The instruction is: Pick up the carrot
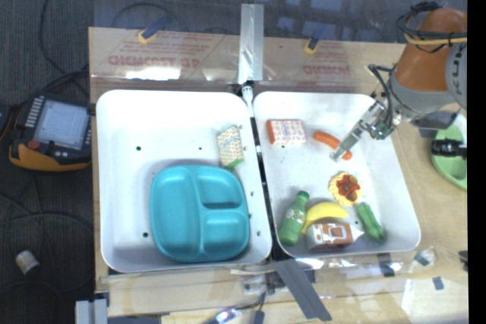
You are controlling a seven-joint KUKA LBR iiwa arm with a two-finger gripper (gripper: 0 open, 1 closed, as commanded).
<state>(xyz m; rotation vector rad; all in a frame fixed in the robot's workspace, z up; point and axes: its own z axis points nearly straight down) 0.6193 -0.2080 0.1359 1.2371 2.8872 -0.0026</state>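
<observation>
Camera view: the carrot (328, 139) lies in the right bin (395, 171), near its rear, right of a small orange-and-white box (285, 132). The gripper (339, 153) reaches down just beside the carrot's right end; whether its jaws are open or closed cannot be determined.

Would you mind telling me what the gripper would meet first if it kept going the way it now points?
Probably the carrot: the gripper slants down-left, its tip right at the carrot's near end. Depth is unclear, so it might touch the right bin floor beside it.
</observation>
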